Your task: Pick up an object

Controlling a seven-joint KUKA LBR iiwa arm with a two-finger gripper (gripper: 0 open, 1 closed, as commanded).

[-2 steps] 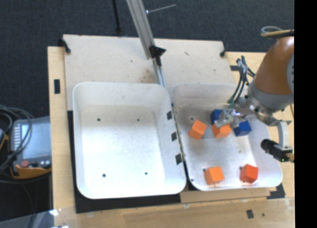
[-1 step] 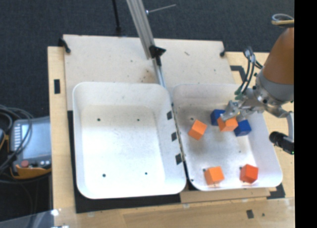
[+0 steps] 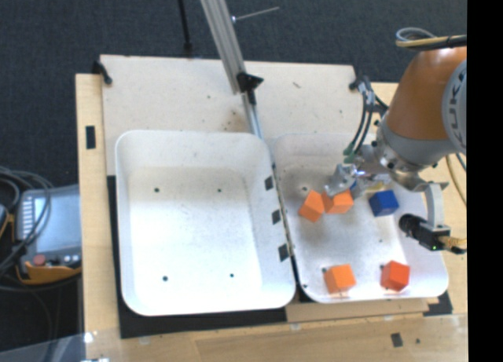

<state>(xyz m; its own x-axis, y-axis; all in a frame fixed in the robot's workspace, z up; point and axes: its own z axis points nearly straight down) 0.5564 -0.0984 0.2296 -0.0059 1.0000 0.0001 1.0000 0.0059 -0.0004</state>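
Surface (image 3: pixel 94 195): a pale wooden top is seen, carrying a beige board and two shallow white bins set side by side.
Left bin (image 3: pixel 196 142): the larger white tray is placed on the left half; only a few dark dots are seen on its floor.
Right bin (image 3: pixel 308 147): the second white tray is set just beside the first, their rims touching along the middle; all the blocks are held in it.
Arm (image 3: pixel 424 109): a grey and orange body is seen reaching in from the right, over the upper part of the right bin.
Metal rail (image 3: pixel 222 27): a slanted silver bar is seen running from the top edge down to the junction of the two bins.
Claw (image 3: pixel 343 181): it is lowered over the upper middle of the right bin, right at an orange block; whether it is open or closed cannot be told, and no block is seen lifted.
Orange blocks near the claw: one (image 3: pixel 339 202) lies just under the claw tip, another (image 3: pixel 312 206) touches it on the left.
Blue block (image 3: pixel 383 202): it is placed just right of the claw.
Front blocks: an orange one (image 3: pixel 339 278) and a red-orange one (image 3: pixel 395 276) lie near the bin's front edge, apart from each other.
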